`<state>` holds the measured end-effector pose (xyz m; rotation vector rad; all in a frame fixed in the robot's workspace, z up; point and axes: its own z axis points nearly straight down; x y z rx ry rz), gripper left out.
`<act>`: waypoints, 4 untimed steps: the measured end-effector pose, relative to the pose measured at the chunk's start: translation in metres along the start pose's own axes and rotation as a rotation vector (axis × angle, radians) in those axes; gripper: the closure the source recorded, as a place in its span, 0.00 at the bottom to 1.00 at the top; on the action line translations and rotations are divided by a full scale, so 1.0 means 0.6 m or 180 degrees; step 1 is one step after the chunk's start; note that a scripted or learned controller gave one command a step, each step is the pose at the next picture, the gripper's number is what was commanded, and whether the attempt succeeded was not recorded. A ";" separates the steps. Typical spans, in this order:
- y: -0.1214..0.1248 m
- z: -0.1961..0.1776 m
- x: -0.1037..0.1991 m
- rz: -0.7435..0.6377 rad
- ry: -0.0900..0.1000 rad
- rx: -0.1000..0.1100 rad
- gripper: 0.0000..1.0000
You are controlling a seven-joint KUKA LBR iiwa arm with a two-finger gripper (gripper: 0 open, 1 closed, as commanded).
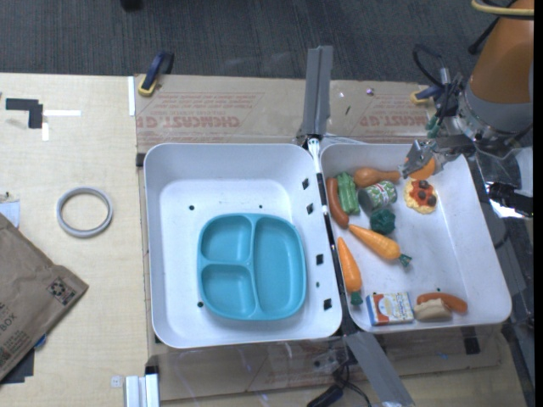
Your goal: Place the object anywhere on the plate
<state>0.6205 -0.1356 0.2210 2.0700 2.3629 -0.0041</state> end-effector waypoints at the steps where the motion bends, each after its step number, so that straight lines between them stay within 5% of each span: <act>1: 0.005 0.050 0.159 -0.0346 0.0004 -0.0001 1.00; 2: 0.005 0.038 0.370 -0.0066 0.0002 0.0000 1.00; 3: -0.103 0.106 0.409 -0.0043 0.0003 0.0008 1.00; 4: -0.103 0.105 0.408 -0.0042 0.0002 0.0007 0.00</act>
